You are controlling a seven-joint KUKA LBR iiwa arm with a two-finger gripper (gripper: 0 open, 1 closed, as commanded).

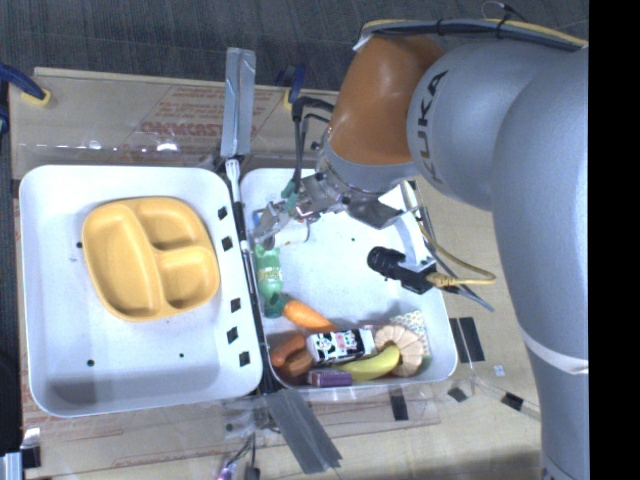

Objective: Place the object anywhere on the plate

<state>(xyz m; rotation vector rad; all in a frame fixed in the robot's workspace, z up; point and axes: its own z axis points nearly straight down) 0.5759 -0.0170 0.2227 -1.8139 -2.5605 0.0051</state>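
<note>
1. The gripper (268, 223) hangs at the left edge of the right bin (350, 258), directly above the green bottle (269, 273); I cannot tell how far its fingers are spread or whether they have hold of anything.
2. The green bottle, probably the target, lies against the bin's left wall; a finger could strike the wall instead of sliding beside it.
3. The carrot (305, 315) touches the bottle's lower end and could be dragged along.
4. The yellow plate (150, 258) sits in the left bin (60, 368), beyond the divider; a low carry could clip that rim.
5. The plate has raised ridges between compartments, so a rounded bottle may roll off.
</note>
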